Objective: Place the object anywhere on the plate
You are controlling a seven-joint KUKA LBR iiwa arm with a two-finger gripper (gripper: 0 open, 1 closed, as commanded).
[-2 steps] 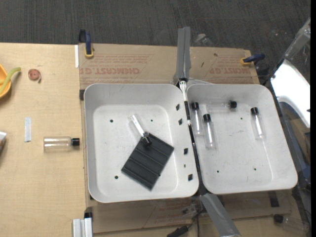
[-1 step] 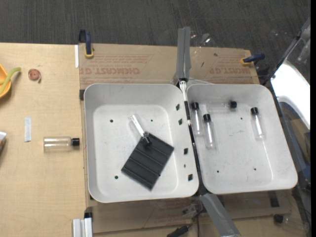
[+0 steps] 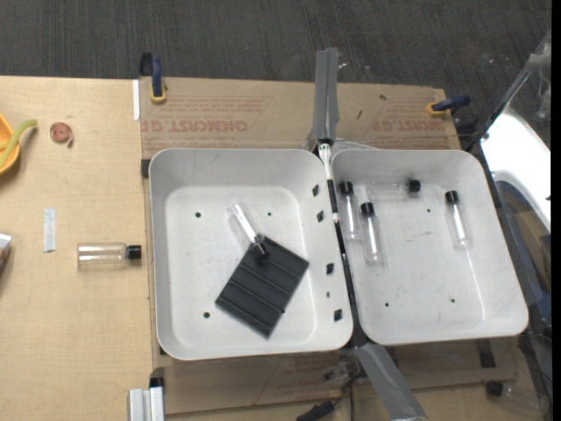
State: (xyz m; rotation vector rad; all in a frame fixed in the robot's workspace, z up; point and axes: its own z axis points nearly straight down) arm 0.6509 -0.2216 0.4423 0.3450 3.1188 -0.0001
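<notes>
Nearest to us, in the lower part of the left bin, lies the dark ribbed plate, turned so that one corner points toward the upper middle of the frame. Just above that corner lies the clear tube. Its black cap appears to touch or just overlap the plate's upper edge, and its glass body lies on the bare white floor of the bin. Its long axis slants from upper left to lower right, pointing straight into the plate.

We judge this tube to be the object to place. The coming move turns on that slant: the plate lies down and to the right along the tube's own axis, so a short carry in that direction would put it fully on the ribbed surface. A grasp across the body would need jaws set at right angles to that diagonal.

We cannot tell the gripper's state from this frame. The arm works from the right, so it must reach over the right bin and the wall between the bins.

Farther right, four similar tubes lie in that bin, well apart from the plate. Beyond the bins lies brown cardboard.
</notes>
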